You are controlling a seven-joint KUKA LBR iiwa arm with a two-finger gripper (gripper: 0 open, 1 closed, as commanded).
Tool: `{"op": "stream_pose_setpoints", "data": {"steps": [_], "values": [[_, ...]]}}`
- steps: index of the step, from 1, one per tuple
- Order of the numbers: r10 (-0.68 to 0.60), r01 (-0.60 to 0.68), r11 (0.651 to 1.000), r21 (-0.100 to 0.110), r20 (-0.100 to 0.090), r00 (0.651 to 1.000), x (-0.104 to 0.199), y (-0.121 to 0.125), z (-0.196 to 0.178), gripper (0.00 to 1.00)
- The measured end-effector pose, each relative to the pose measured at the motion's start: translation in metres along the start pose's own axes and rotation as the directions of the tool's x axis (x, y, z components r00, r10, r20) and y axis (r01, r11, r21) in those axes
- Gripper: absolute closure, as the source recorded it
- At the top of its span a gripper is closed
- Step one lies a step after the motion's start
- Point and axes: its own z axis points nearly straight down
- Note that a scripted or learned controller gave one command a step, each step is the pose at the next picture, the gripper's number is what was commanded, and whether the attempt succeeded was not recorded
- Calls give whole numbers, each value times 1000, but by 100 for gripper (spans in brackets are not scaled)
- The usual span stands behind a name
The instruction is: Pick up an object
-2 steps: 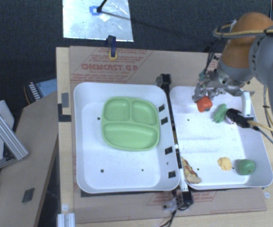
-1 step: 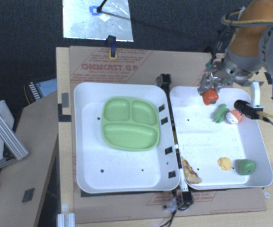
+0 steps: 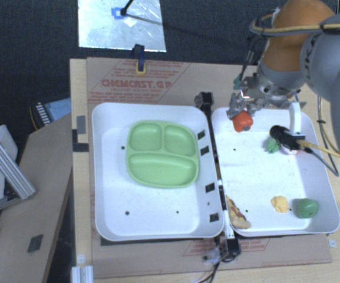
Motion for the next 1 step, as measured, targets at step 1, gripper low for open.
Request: {"op": "stream_pose_setpoints", "data": {"steps": [1], "values": [[1, -1, 1000, 3, 1, 1000, 53, -27, -3, 100]]}}
